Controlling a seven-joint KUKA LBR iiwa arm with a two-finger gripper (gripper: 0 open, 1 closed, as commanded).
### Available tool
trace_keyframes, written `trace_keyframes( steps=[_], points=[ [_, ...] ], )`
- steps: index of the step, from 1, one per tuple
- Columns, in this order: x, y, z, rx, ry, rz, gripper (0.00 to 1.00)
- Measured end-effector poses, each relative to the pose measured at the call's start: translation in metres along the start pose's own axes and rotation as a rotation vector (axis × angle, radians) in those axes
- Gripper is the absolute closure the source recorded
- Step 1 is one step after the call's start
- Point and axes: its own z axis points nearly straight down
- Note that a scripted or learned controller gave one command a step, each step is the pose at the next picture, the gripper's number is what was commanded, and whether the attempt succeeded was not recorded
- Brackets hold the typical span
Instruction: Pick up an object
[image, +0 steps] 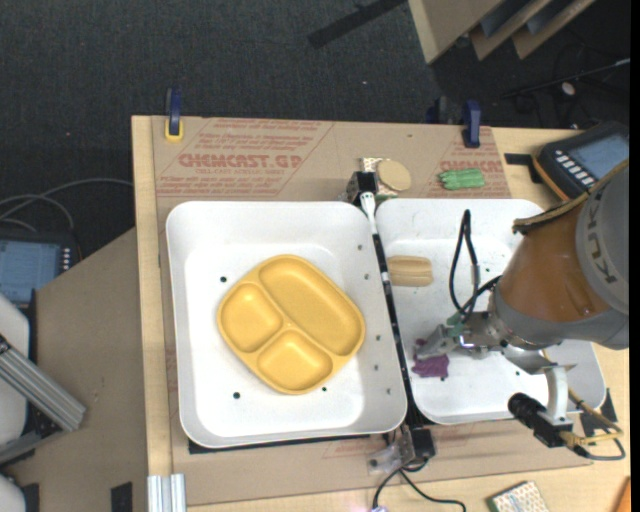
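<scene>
Purple object (432, 366) lies in right bin (480, 405), near left wall, just beside claw (447, 340). Claw state: cannot tell; arm (560, 280) covers much of bin. Tan block (409, 271) sits further back; yellow divided tray (290, 322) fills left bin (200, 300). Good practice, judged: centre over purple object, descend straight, avoid bin wall.
</scene>
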Motion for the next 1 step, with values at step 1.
trace_keyframes(
  steps=[1],
  points=[
    [-0.0002, 0.0, 0.0, 0.0, 0.0, 0.0, 0.0]
  ],
)
